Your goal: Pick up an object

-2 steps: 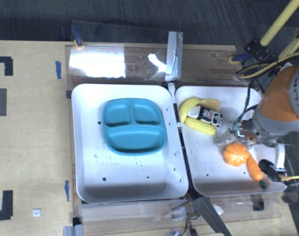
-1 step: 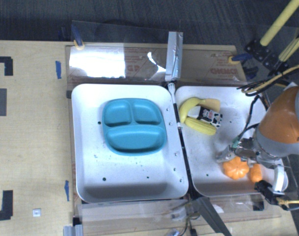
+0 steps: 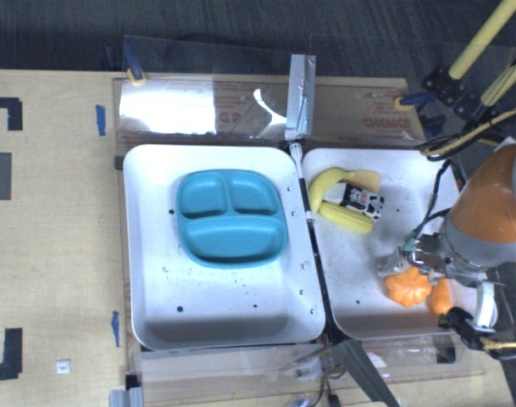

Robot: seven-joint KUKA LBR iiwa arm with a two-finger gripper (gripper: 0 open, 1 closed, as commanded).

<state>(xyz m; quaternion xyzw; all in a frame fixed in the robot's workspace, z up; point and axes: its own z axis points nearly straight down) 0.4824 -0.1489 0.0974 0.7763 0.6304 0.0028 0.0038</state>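
In the right bin a round orange object lies near the front right, and a second orange piece touches it on its right. My gripper hangs directly over the round one's far edge, very close to it or touching it. The arm's grey wrist and orange band hide the bin's right side. At the back of this bin lies a yellow banana-shaped object curled around a small black and white item.
The left bin holds a blue divided plate in its middle. A metal divider post stands behind the seam between the bins. Cables and yellow rods cross the upper right.
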